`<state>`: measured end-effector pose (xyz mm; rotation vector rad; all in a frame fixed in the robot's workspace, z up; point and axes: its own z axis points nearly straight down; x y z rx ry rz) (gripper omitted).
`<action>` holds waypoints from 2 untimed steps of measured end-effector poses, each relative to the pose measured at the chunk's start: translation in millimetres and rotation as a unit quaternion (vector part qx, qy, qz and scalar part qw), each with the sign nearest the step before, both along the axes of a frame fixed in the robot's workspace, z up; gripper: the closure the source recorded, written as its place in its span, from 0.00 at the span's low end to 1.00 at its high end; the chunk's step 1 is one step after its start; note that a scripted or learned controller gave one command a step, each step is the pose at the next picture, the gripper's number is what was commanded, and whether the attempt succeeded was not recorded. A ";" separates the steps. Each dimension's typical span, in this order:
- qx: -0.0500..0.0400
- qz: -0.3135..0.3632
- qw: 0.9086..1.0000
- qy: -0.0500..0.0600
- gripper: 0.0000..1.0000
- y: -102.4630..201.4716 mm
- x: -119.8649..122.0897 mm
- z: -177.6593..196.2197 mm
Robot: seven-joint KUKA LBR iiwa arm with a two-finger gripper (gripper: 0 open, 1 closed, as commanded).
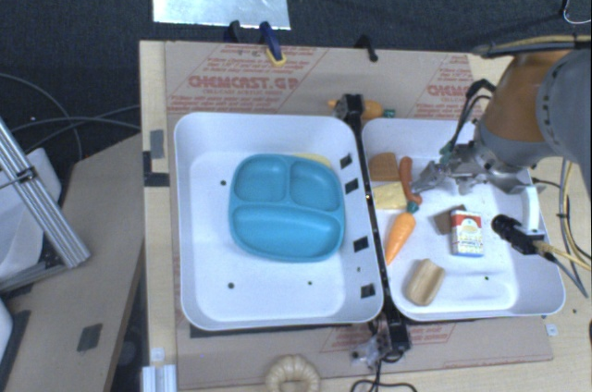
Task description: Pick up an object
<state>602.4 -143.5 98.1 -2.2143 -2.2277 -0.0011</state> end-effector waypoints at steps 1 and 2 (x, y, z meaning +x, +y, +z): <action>-0.002 -0.001 1.000 -0.004 0.00 -0.6 2.8 -10.6; -0.001 0.000 1.000 -0.002 1.00 0.0 2.1 -1.8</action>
